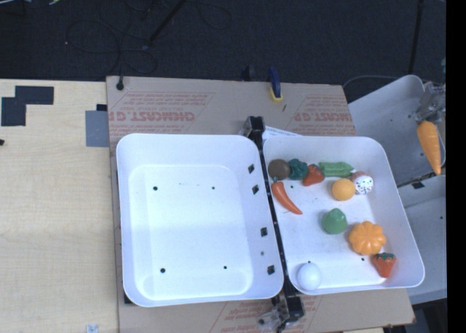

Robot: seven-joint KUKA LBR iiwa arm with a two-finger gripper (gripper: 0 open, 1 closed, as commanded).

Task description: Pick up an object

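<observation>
- White ball (309, 276) lies nearest the camera, at the 7 o'clock corner of the right bin (405, 216), close against the divider.
- Orange pumpkin (365, 237) and small red piece (385, 263) sit toward 5 o'clock; green lump (334, 221) rests near centre.
- Orange carrot-shaped piece (285, 198) lies at 9 o'clock; brown ball (278, 169), dark green piece (297, 169), red piece (313, 175) and green pod (335, 169) run along the 11-to-1 o'clock edge. Orange ball (343, 189) touches a white die (362, 183) at 2 o'clock.
- Left bin (127, 200) noted alongside.
- Arm (429, 142) stands outside the right bin at 3 o'clock, orange band visible; state of the jaws cannot be determined.
- Judgement: approach step, no grasp begun. Next move calls for travel over the right bin and descent on an isolated item; the green lump offers the most clearance.
</observation>
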